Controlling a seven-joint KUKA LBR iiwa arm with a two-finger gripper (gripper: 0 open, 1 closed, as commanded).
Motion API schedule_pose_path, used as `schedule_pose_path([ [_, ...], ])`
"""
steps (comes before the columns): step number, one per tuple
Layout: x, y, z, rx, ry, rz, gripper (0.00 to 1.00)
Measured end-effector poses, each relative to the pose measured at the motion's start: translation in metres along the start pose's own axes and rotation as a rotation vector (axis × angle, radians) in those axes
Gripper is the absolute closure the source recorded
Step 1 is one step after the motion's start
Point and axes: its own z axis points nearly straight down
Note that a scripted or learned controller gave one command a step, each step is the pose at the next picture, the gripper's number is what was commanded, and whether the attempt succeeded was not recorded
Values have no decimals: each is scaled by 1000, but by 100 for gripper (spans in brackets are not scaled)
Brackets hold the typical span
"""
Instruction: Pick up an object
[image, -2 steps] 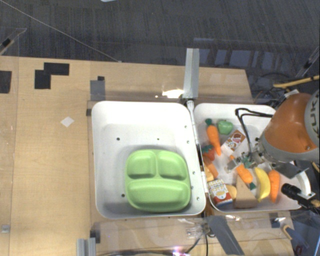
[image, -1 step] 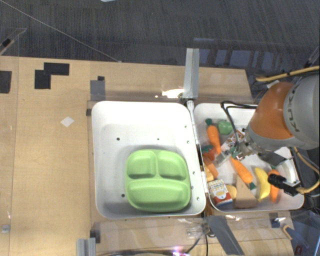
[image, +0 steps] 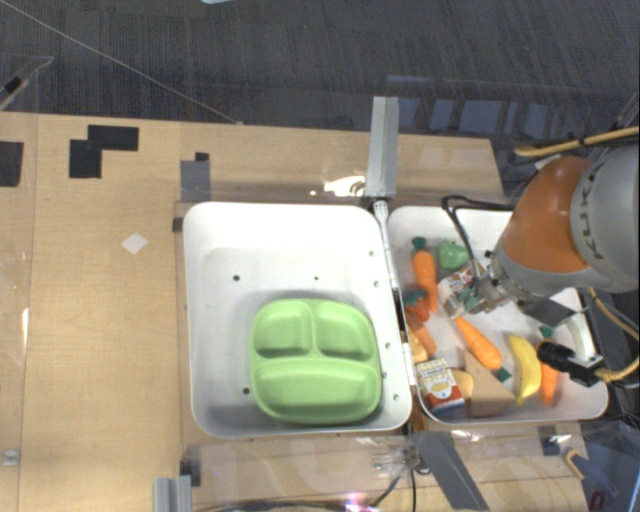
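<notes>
— Where is the arm (image: 560, 225)?

— It reaches in from the right, over the right bin (image: 430, 222). The hand (image: 474, 294) is low over the middle of that bin, among the toy food.

— Is the hand apart or together?

— I cannot tell; the wrist covers it from above. Nothing can be seen clamped in it.

— What could it pick up?

— All the loose things lie in the right bin. A long carrot (image: 480, 343) lies slanted just below the hand, its upper end close to it. An upright carrot (image: 425, 270) lies to the hand's left, with a small green piece (image: 453, 255) just beside its top. Below the upright carrot, short orange pieces (image: 422, 335) lie along the bin's left wall.

— And nearer the front edge?

— A banana (image: 525, 366) lies just right of the long carrot's lower end, and a small orange piece (image: 549, 386) is at its right side. A tan block (image: 490, 395) sits at the front wall, with a small carton (image: 440, 385) to its left in the front corner.

— The left bin (image: 290, 250)?

— It holds one green divided tray (image: 315, 360), lying flat toward the front. Both bins sit side by side on the pale wooden counter (image: 100, 330).
</notes>
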Motion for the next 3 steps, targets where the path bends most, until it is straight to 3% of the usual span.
schedule_pose_path([
  [1, 12, 70, -86, 17, 4, 75, 100],
  [2, 12, 69, -86, 17, 4, 75, 0],
  [3, -36, 60, -2, 17, 3, 148, 0],
])
